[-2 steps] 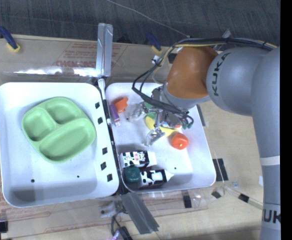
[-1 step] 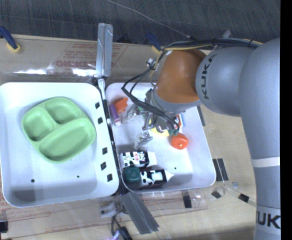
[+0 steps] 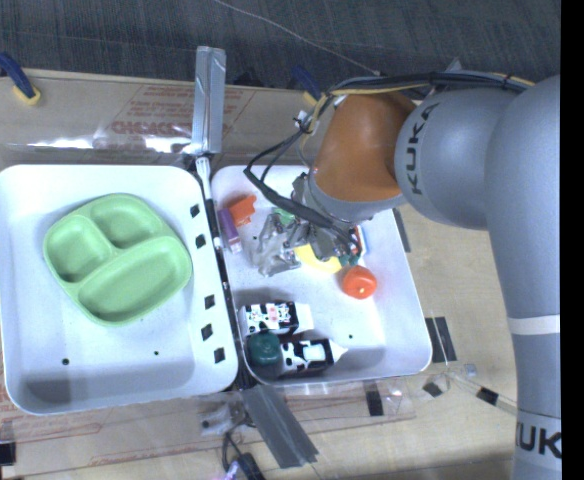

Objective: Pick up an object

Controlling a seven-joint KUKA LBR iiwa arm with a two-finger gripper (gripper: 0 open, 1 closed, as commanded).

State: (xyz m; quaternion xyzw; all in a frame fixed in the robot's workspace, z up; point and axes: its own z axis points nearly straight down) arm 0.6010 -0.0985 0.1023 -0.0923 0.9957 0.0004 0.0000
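Two shallow white bins are seen side by side on a bench covered in brown cardboard (image 3: 62,118). A blue clamp (image 3: 17,76) is fixed at the cardboard's far left corner.

The left white bin (image 3: 32,368) is occupied by a pale green plastic plate with three compartments (image 3: 117,256), lying flat in the bin's upper half.

A grey metal bar (image 3: 209,98) is stood upright at the far end of the divide between the bins.

In the right white bin (image 3: 397,338), an orange block (image 3: 239,209) is noted near the upper left corner, with a small purple item (image 3: 228,228) just beside it, against the left wall. Towards the near wall, a black-and-white patterned box (image 3: 270,316) is found, a dark green round object (image 3: 264,348) touching its lower edge, and a second black-and-white patterned piece (image 3: 307,353) just right of that.

The metal two-finger gripper (image 3: 277,248) is lowered into the middle of the right bin, beneath the arm's orange band (image 3: 357,153). Whether its state is spread or pressed together cannot be told. A yellow flat object (image 3: 317,258) is partly covered by the gripper. An orange-red ball-like object (image 3: 358,283) lies just right of the yellow one, apart from the gripper.

The grey arm (image 3: 502,168) is extended in from the right.
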